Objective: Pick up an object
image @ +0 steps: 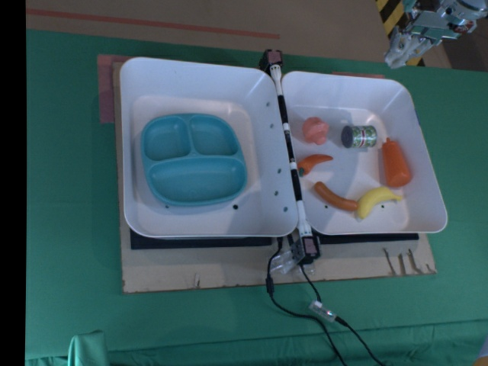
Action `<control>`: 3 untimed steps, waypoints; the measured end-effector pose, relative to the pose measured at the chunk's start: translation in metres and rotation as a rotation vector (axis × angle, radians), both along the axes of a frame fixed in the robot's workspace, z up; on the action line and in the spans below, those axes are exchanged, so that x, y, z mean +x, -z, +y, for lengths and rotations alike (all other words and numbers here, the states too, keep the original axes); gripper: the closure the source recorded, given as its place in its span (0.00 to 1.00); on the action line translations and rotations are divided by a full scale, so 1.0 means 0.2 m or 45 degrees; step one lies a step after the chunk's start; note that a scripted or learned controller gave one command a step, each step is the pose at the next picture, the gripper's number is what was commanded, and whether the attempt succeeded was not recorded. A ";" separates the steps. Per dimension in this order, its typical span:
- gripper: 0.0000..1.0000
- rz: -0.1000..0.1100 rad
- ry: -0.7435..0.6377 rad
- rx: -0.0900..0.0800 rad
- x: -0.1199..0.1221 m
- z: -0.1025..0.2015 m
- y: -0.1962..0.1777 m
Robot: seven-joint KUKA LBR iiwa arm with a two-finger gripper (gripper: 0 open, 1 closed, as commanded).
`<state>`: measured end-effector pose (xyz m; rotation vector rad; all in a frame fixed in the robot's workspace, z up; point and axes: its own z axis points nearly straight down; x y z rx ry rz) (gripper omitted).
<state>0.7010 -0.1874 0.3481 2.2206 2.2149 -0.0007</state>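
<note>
Up at the top right, the pale two-finger gripper (402, 54) hangs above the green cloth-covered bench (69, 204), outside the right white bin (427, 204); whether it is clenched I cannot tell. Inside that bin lie a yellow plastic banana (377, 200), an orange bottle (396, 164) and a small tin can (360, 136).

Dim, bluish, slightly soft picture; even overhead light, faint shadows, mild glare on white bins (352, 97).

Fixed overhead camera looks slantwise onto both bins (206, 75).
</note>
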 end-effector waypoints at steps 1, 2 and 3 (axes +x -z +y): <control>1.00 0.003 0.002 0.002 -0.42 0.00 0.05; 0.00 0.003 0.002 0.002 -0.42 0.00 0.05; 0.00 0.003 0.001 0.003 -0.57 0.12 0.51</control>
